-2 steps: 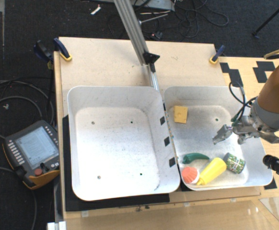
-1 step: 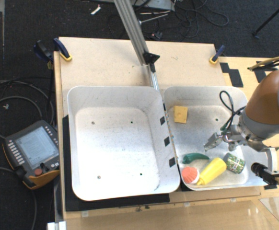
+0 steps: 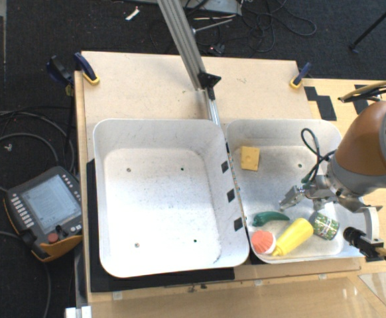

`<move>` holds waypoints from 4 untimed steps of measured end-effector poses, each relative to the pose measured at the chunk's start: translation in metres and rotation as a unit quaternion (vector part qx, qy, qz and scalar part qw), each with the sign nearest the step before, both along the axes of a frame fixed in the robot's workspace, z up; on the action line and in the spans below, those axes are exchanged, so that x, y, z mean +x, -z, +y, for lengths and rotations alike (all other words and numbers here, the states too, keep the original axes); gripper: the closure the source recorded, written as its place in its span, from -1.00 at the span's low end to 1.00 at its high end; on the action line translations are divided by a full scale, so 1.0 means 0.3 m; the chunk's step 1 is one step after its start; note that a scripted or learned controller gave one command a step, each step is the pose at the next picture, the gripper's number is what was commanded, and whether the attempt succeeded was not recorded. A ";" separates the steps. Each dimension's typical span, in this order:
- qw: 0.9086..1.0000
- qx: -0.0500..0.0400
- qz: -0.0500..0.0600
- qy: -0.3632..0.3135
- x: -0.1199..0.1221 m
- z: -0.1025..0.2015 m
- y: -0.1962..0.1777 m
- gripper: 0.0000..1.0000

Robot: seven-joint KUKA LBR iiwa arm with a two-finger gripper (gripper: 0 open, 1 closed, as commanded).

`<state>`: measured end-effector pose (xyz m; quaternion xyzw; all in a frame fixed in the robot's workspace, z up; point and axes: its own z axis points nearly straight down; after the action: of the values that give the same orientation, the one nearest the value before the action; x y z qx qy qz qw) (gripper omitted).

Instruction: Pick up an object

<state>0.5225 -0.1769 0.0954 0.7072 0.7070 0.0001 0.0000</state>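
Over the right bin (image 3: 272, 132), the gripper (image 3: 298, 196) is hovering with fingers spread and gripping nothing. Below it are lying a green object (image 3: 270, 216), yellow bottle (image 3: 294, 236), red-capped item (image 3: 263, 242) and small can (image 3: 325, 226); descending squarely over one would be helping. No writing is legible.

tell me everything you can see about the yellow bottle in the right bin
The yellow bottle lies on its side near the front edge of the right bin, tilted so that one end points toward the bin's front corner. It looks like smooth plastic, plain yellow, with no label visible. Its lower end meets a round red-orange object. A dark green object lies just behind it, and a green patterned can sits close to its upper end.
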 end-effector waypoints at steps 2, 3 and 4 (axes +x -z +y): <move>1.000 -0.001 -0.003 -0.001 0.023 -0.030 -0.227 1.00; 1.000 -0.001 -0.003 -0.002 0.029 -0.031 -0.404 1.00; 1.000 0.001 0.000 -0.004 0.013 0.141 -0.381 1.00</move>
<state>0.5265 -0.1346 0.2098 0.7046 0.7096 0.0004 -0.0008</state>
